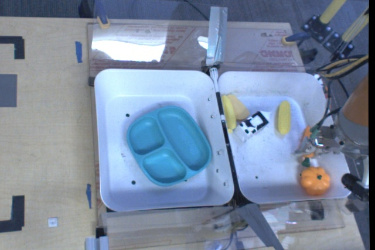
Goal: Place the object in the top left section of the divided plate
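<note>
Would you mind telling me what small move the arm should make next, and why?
Probably move the gripper down over the orange pumpkin, the closest object. The blue divided plate in the left bin holds nothing yet, and every object lies in the right bin.

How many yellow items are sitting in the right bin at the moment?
2. One yellow piece lies against the right bin's left wall, beside a black-and-white toy. The other yellow piece lies further right, near the back. The arm's wrist may hide more.
</note>
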Robot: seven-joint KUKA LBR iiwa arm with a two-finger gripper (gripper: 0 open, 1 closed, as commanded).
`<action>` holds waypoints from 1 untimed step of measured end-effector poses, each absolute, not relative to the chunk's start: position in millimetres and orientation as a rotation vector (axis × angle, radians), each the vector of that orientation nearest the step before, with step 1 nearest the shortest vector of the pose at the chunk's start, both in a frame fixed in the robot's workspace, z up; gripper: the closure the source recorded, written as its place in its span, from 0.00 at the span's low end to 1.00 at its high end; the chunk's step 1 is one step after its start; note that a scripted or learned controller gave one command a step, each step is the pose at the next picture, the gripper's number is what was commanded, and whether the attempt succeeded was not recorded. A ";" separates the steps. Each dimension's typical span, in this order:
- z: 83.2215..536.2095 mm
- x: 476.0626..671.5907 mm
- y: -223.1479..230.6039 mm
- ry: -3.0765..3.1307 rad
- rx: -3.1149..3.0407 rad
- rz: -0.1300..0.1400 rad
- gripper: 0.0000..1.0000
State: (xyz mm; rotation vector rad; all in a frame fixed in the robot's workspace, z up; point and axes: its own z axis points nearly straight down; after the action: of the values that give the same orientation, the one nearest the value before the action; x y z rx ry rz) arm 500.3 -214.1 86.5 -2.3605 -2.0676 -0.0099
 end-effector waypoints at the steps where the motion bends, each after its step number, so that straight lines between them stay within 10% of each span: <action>1: 86.5 480.9 -212.7 -2.447 -1.976 -0.003 1.00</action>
State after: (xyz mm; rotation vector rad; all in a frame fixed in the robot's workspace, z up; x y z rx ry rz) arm 480.9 -212.7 86.5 -1.9755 -2.4466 -0.0033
